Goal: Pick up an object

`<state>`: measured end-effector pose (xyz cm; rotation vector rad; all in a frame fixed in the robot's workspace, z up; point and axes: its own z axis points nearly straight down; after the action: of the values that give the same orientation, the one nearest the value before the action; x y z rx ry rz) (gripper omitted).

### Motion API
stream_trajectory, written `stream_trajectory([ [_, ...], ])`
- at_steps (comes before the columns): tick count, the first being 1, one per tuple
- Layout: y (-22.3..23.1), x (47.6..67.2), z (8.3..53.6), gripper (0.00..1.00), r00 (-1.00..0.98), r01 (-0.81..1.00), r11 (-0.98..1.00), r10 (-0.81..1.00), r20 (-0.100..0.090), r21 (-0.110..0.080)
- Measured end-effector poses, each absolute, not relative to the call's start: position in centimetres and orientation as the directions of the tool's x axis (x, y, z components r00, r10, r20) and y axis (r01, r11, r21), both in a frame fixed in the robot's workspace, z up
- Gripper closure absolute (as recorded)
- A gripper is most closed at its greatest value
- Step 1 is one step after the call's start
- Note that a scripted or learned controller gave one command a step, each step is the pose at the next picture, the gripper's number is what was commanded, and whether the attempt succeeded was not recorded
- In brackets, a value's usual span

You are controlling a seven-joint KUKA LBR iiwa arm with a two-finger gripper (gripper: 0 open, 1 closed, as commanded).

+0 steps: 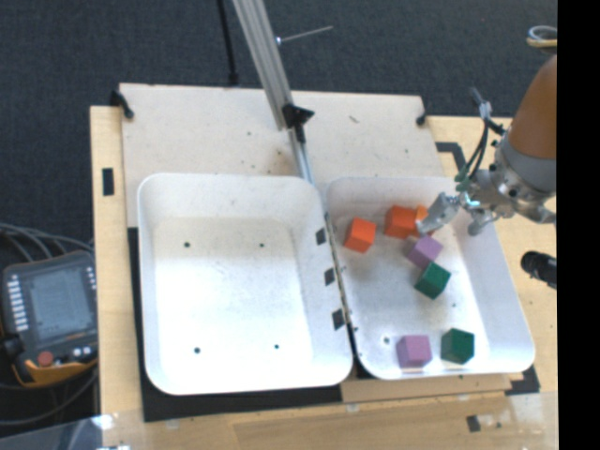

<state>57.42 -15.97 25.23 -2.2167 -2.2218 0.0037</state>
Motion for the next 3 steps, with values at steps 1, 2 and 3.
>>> stream_trajectory([
  [1, -16.0, 57.5, 25.5, 0.00, -0.002, 1.000, 0.002, 1.000, 0.000, 0.001],
  [2, -15.3, 57.1, 20.7, 0.00, 0.001, 1.000, -0.001, 1.000, -0.001, -0.003],
  [3, -15.4, 57.0, 16.4, 0.00, 0.002, 1.000, -0.002, 1.000, -0.001, -0.004],
])
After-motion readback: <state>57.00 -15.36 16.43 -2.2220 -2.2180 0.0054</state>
